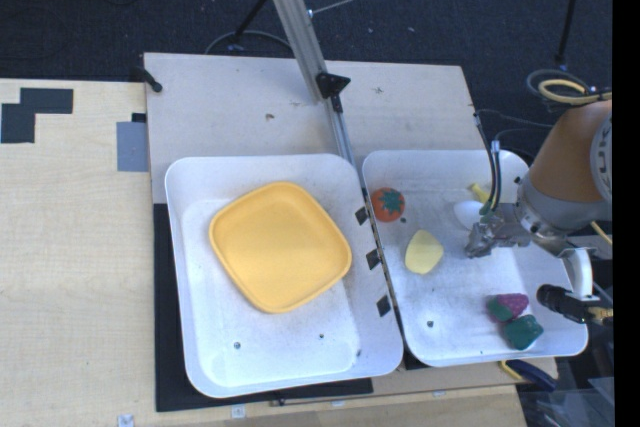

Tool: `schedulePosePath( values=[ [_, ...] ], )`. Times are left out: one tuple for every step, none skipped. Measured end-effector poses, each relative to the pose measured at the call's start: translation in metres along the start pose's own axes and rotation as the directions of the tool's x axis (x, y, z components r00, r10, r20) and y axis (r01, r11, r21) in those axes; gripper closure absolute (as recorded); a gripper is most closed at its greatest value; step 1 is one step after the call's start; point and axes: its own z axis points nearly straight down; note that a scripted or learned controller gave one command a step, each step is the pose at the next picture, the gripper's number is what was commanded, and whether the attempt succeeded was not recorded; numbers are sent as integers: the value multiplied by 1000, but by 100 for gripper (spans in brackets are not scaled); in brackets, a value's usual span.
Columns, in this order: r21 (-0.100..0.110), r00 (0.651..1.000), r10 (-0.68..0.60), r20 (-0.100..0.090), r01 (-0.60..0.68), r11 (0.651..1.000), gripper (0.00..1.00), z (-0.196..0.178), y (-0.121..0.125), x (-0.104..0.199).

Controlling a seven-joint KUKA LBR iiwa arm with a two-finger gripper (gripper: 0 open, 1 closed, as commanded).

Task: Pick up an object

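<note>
The arm comes in from the right edge of the frame and bends down into the right bin (560, 347). The tool (481, 243) hangs low, just right of the yellow object (423, 253); its opening cannot be told.

- One fixed camera looks down at a slant from above the bench (400, 105).
- It stands far enough back to take in both bins, the left bin (190, 215) and the right bin (440, 335).
</note>
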Motion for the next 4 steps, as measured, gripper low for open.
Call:
schedulePosePath(
  values=[
    [-2,1000,0,1,0,1000,100,-61,3,-3],
    [-2,1000,0,1,0,1000,100,-112,4,-4],
    [1,1000,-4,-1,4,1000,100,-125,17,47],
    [2,1000,-3,-1,3,1000,100,-132,37,97]
  ],
)
